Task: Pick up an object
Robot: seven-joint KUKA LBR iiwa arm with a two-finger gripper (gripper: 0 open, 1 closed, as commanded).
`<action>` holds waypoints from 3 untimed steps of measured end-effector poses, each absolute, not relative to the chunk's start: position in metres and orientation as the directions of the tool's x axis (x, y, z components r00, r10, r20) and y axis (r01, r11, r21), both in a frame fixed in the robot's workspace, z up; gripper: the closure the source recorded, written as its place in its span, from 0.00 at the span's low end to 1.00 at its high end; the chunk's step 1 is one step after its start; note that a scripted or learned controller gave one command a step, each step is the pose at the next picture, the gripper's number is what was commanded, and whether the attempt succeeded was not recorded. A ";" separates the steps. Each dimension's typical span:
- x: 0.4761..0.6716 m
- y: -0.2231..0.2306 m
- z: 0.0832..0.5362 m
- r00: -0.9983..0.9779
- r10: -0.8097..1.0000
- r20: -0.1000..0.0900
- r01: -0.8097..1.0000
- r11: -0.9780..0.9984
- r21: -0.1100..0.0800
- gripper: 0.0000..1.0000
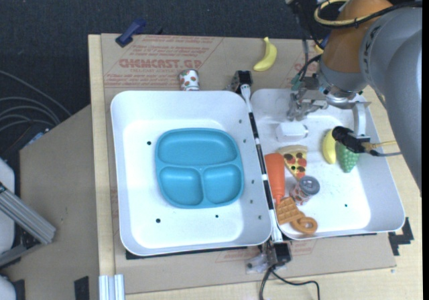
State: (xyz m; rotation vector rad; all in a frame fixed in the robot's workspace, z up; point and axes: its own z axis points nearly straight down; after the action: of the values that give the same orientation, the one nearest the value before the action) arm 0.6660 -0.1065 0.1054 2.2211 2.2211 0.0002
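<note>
Arm (375, 31) bent down over right bin (375, 215), claw (299, 106) above white block (293, 132); claw's spread unclear

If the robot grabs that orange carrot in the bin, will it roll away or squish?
The carrot looks like smooth toy plastic, so it probably stays stiff rather than squishing. Its long rounded shape suggests it might roll sideways if nudged, though the bin's wall and the pizza slice beside it may stop it. The glossy surface could be slippery.

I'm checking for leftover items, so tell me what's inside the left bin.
The left bin holds one blue divided tray, compartments bare. Whatever lies beneath the tray is covered.
</note>
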 end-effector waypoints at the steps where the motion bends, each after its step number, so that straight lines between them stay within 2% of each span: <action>1: 0.666 -0.106 0.105 0.000 1.000 0.000 1.000 0.000 0.000 0.00; 2: 0.666 -0.115 0.084 0.001 1.000 0.000 1.000 -0.001 -0.003 0.00; 3: 0.667 -0.115 0.095 0.000 1.000 0.000 1.000 0.000 0.000 1.00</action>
State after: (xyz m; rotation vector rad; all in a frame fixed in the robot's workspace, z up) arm 0.6670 -0.1146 0.0953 2.2214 2.2210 -0.0002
